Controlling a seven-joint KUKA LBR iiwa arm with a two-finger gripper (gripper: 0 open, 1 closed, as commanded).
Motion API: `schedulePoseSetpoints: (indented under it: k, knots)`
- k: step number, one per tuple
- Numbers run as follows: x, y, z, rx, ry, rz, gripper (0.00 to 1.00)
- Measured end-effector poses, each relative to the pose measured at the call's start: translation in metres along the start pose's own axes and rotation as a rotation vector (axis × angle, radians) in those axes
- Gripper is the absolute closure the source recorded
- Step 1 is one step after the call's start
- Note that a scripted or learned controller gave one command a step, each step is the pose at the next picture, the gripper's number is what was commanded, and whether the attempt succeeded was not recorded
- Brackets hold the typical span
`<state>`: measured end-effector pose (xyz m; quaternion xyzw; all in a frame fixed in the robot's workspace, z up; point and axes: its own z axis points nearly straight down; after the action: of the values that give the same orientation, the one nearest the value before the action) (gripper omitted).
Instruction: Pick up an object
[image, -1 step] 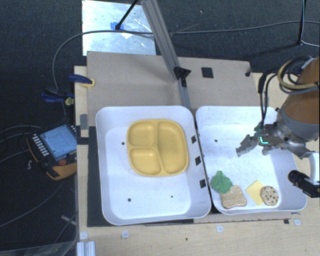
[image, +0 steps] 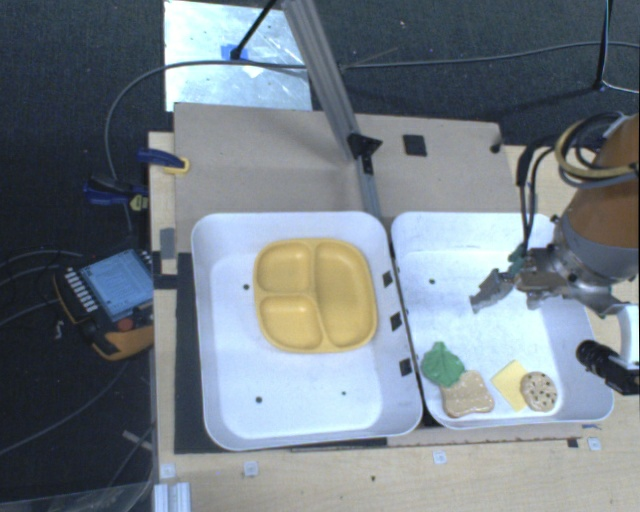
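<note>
Poised over the right-hand bin (image: 600, 400), the robot's gripper (image: 490, 292) hangs above bare white floor with nothing between its fingers, though from here I cannot tell whether they are spread or closed. The likely targets huddle along the bin's near edge: a green leaf (image: 441, 362), a slice of toast (image: 467, 396), a wedge of cheese (image: 509, 384) and a cookie (image: 539, 391). All are small, flat toy foods packed tightly enough that a descent could, I judge, nudge neighbours or pinch nothing, while the yellow plate (image: 315, 295) sits in the left bin (image: 215, 300).
</note>
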<state>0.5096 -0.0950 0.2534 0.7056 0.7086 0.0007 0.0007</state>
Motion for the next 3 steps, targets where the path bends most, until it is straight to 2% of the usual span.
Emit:
schedulePoseSetpoints:
  k: [2,3]
  knots:
    - [0.010,-0.006,0.117,0.005,0.001,0.003,0.00]
    - [0.010,-0.005,0.167,-0.001,0.000,0.004,0.00]
